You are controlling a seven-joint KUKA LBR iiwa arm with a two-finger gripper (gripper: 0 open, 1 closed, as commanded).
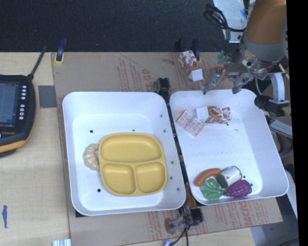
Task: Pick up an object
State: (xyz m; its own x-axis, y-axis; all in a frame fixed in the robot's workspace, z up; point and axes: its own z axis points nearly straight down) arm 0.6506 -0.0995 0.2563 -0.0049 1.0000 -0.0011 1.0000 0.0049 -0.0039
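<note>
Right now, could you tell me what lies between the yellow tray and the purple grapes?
In the camera view, the bins' adjoining rims and green leafy toy separate yellow tray from grapes.

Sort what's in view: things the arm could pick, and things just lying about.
Pickable: wrappers, packet, sausage, can, leaf, grapes, yellow tray, beige toy.
Lying about: pendant, small box, clamps.

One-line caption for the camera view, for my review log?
Gripper with jaws open above the right bin's far edge, near small packets; yellow tray in the left bin.
</note>
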